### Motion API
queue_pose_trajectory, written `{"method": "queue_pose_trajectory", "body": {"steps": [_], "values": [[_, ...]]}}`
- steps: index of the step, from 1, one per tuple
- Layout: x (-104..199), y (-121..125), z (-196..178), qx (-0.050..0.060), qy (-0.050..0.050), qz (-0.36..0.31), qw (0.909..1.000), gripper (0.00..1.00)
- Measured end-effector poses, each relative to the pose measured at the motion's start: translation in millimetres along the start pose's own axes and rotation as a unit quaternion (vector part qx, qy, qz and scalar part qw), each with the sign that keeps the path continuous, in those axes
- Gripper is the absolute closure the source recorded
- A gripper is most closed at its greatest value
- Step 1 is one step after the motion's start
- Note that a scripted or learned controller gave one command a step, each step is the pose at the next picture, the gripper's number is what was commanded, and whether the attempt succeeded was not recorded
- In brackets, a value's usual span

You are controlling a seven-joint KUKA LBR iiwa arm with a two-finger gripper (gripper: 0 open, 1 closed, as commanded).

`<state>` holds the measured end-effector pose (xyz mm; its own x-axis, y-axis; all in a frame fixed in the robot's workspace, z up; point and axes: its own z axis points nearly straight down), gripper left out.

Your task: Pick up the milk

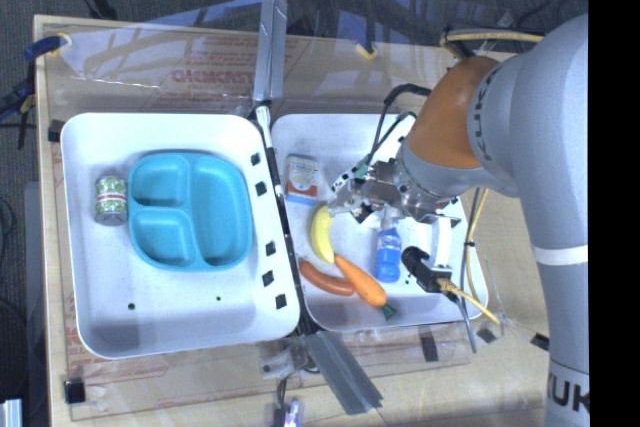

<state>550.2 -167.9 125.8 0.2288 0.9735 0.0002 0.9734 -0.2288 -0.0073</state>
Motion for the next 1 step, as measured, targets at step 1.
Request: {"method": "queue_pose_trajectory", "body": {"steps": [1], "values": [[-21.0,43.7,34.8,-0.001,0.0,-0.004,1.0,0.0]]}}
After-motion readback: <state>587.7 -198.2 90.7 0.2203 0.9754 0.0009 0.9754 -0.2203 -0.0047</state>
